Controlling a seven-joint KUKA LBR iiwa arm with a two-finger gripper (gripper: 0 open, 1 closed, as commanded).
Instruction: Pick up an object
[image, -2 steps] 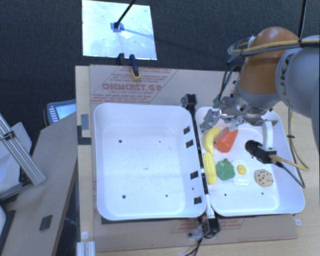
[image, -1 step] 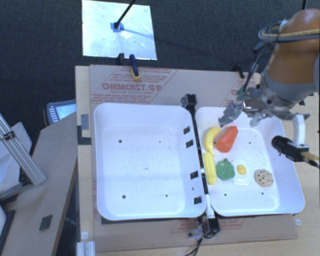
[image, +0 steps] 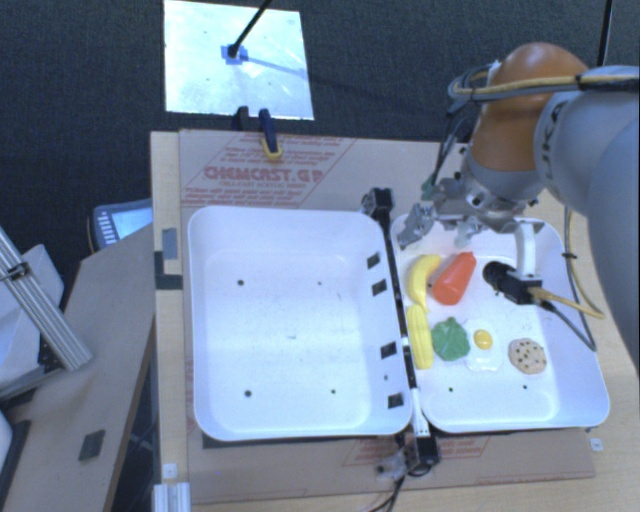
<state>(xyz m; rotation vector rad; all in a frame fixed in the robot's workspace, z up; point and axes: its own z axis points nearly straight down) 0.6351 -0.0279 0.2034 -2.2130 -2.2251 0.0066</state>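
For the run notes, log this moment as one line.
task: pick up an object | gripper: above right bin far-left corner, nothing held | nearest: banana, carrot | left bin: untouched

— We see both bins (image: 290, 420) as smooth white plastic with a slight sheen, on a matt brown cardboard sheet (image: 300, 170).
— We agree; the banana (image: 424, 274) and carrot (image: 454, 277) look like glossy plastic, the cookie (image: 527, 355) matt.

We see a bulky matte-grey metal arm (image: 598, 130) with a rounded glossy orange band (image: 522, 100), dark cables looping beside that band, and below it a pale metallic hand (image: 440, 222).
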